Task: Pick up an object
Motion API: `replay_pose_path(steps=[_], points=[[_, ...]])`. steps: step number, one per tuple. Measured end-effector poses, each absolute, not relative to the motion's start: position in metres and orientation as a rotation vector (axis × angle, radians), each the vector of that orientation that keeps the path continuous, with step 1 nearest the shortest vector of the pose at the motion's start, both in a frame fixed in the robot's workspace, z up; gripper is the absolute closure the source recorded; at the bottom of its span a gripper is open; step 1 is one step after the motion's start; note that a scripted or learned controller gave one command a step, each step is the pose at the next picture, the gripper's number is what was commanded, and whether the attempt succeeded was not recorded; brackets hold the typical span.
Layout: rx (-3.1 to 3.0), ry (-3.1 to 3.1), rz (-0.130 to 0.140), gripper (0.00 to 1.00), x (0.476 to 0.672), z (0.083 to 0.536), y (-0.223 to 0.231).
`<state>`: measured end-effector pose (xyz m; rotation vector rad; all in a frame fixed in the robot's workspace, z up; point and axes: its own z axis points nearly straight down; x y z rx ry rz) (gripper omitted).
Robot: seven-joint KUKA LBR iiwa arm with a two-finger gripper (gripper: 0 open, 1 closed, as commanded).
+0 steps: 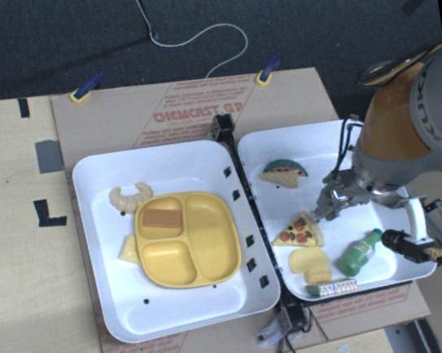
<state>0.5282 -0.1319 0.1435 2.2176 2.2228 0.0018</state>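
Grey arm (412, 135) in from the right, over the right bin (322, 133). Gripper (327, 207) low in that bin, just above-right of the pizza slice (299, 232) — fingers too small and blurred to tell whether released or clenched; nothing seen between them.

Right bin contents: watermelon slice (284, 174) near the top left, pizza slice mid-left, pale yellow chip-like piece (310, 263) just below it, green bottle (358, 254) lying tilted near the bottom right, small striped flat item (333, 287) against the bottom rim.

Left bin (98, 182): yellow divided plate (189, 239) in the middle, brown slab (161, 217) in its top-left compartment. Croissant (129, 197) just above-left of the plate, yellow wedge (127, 249) touching its left edge.

Both bins on cardboard (194, 106) on the desk.
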Motion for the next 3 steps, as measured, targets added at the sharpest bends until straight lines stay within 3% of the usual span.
replay_pose_path(steps=[1,2,3], points=[[2.216,2.222,0.004,1.00,0.530,0.206,-0.128],[2.219,2.223,0.001,1.00,0.530,0.225,-0.128],[2.216,2.230,-0.001,1.00,0.552,0.216,-0.083]])
